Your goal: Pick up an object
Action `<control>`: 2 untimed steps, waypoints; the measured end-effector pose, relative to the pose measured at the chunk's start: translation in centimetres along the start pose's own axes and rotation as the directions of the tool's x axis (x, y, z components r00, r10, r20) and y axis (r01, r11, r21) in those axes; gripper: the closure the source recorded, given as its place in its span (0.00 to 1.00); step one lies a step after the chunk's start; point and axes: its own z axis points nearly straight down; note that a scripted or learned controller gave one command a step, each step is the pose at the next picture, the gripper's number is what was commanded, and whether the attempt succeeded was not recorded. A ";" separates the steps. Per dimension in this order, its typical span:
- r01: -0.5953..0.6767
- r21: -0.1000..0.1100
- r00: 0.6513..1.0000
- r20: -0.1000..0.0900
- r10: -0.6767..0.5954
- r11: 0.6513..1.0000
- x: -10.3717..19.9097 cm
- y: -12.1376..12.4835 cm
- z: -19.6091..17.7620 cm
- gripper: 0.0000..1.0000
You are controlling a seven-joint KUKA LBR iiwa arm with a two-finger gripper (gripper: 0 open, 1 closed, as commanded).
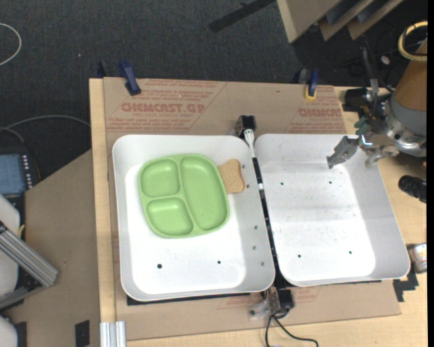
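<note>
Your gripper (356, 150) hangs with fingers spread, gripping nothing; plate (183, 195) and sponge (232, 176) sit well off, so closing here likely grabs air.

- A dark grey carpet (135, 34) covers the floor beyond the bench's far edge and to its left.
- The bench (68, 203) is pale wood; a brown cardboard sheet (169, 101) printed with red lettering lies on it.
- A blue clamp (129, 78) grips the sheet at its far left edge, and a yellow-and-blue clamp (311, 85) at its far right edge.
- Thin cables (41, 125) trail over the carpet on the left.
- An aluminium rail (27, 254) slants near the bench's left edge.
- Wooden boards (339, 17) stand beyond the far right corner.
- Light is even, with soft shadows.
</note>
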 end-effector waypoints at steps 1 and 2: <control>0.000 -0.004 1.000 0.002 0.000 1.000 0.0 0.1 -1.1 1.00; -0.002 -0.023 1.000 0.012 0.002 1.000 -6.3 4.9 -17.7 1.00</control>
